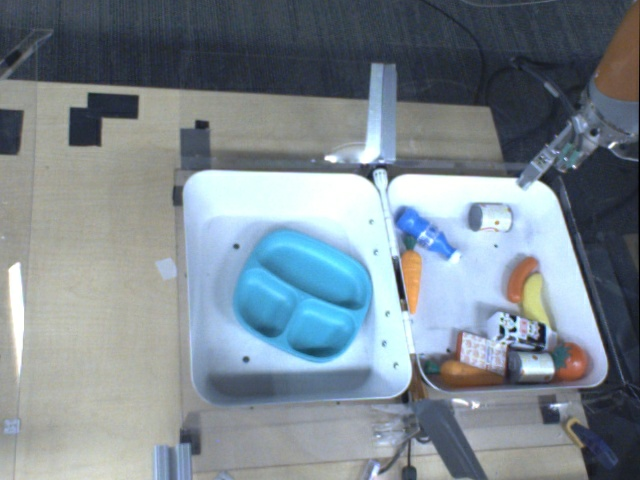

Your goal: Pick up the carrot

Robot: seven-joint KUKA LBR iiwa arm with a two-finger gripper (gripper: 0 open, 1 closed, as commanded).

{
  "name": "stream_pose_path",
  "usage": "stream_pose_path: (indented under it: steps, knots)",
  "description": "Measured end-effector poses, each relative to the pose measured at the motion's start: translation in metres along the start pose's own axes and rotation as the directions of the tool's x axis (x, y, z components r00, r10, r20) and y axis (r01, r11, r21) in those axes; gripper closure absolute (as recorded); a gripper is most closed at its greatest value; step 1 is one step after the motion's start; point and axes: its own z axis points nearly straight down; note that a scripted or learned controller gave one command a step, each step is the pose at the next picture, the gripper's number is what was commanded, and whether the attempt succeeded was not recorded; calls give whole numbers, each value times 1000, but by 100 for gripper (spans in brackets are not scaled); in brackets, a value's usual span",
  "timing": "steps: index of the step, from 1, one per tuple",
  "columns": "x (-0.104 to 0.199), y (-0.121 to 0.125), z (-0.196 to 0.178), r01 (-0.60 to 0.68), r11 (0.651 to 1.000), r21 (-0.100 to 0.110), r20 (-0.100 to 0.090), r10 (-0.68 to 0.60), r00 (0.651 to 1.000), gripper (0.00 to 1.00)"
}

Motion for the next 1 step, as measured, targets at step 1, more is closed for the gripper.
stream_pose_path:
  steps: [1]
  knots:
    - [0,2,-9,3,1000,-2,3,-3,1000,100]
